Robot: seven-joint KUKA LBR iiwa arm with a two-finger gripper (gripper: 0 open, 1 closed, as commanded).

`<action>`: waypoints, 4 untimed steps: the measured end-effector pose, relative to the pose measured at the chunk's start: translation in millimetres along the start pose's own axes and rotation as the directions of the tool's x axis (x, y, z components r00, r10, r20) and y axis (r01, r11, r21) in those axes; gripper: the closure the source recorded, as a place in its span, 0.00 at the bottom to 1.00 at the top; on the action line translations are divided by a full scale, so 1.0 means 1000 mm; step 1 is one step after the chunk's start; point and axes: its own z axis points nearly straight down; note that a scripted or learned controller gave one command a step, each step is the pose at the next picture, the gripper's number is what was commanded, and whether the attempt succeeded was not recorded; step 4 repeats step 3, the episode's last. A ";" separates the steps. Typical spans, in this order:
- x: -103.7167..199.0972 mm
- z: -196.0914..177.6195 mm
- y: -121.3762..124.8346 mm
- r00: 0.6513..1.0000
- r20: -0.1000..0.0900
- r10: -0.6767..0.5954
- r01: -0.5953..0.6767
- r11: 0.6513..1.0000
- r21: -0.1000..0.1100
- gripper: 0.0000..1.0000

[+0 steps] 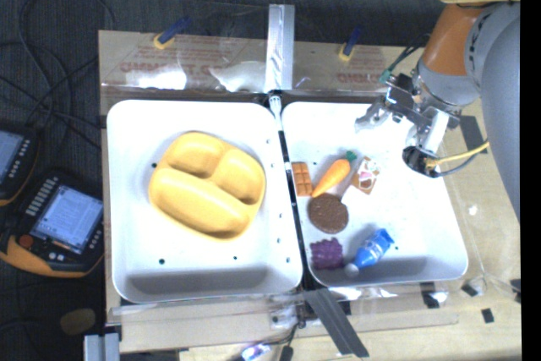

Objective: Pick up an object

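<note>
The left bin (127, 266) is carrying a large yellow bread-shaped object (207, 183) lying near its centre. In the right bin (439, 224), a small brown block (301, 179) is sitting against the left wall, with an orange carrot (331, 175) just beside it, a brown round cookie (328, 214) below the carrot, and a purple grape cluster (327, 253) and blue bottle (371, 248) lying near the front edge. A small white-and-red piece (366, 177) is sitting right of the carrot. The gripper (378, 114) is hovering over the right bin's back edge; whether its fingers are spread cannot be told, and nothing is showing between them
</note>
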 end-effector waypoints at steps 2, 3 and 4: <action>-0.018 0.091 -0.032 0.998 -0.007 -0.058 0.058 0.998 -0.008 1.00; -0.042 -0.018 -0.090 0.912 -0.001 -0.409 0.409 0.912 0.000 1.00; -0.042 -0.018 -0.090 0.912 -0.001 -0.409 0.409 0.912 0.000 1.00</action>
